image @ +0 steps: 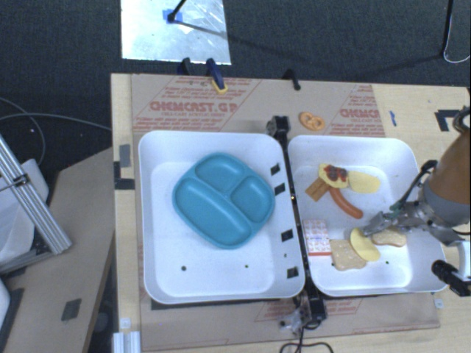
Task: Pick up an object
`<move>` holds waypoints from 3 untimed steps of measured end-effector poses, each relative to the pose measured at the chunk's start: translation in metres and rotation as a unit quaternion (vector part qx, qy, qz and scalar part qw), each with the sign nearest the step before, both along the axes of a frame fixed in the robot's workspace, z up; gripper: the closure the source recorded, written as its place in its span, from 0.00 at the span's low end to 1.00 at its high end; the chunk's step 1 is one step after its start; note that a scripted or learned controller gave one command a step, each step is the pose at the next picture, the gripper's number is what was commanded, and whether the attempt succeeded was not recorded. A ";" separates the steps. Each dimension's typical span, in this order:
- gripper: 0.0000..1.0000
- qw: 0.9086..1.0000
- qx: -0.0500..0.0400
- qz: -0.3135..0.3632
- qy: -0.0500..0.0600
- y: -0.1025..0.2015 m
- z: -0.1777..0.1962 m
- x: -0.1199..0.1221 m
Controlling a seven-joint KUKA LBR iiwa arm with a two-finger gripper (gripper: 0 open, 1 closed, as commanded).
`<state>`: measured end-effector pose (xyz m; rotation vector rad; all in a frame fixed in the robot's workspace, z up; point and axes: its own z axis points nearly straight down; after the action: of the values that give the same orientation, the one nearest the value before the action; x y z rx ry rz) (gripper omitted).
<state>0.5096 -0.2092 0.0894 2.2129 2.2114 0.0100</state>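
Two bins sit side by side on the tabletop (243, 98). The left bin (158, 271) holds a divided plate (223, 200) near its middle. In the right bin (401, 271), a sausage (346, 203) lies at the centre. Behind the sausage lie a piece topped with jam (333, 173) and a pale slice (365, 182), with a cracker (317, 190) to its left. In front of the sausage lie a toast slice (346, 256) and a round slice (364, 245) overlapping it, with a printed card (316, 237) at their left. The pincer (377, 224) sits right of the sausage, above a bread piece (390, 237). A pretzel (312, 120) lies on the tabletop behind the right bin.
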 end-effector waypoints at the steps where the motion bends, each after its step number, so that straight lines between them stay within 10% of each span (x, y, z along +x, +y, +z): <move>1: 0.00 1.000 -0.002 0.002 -0.003 0.002 0.000 -0.018; 2: 1.00 1.000 0.002 0.003 -0.003 0.005 0.011 -0.016; 3: 1.00 1.000 0.004 0.005 0.006 0.075 0.024 -0.021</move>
<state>0.4888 -0.1343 0.1136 2.2123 2.2336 0.0058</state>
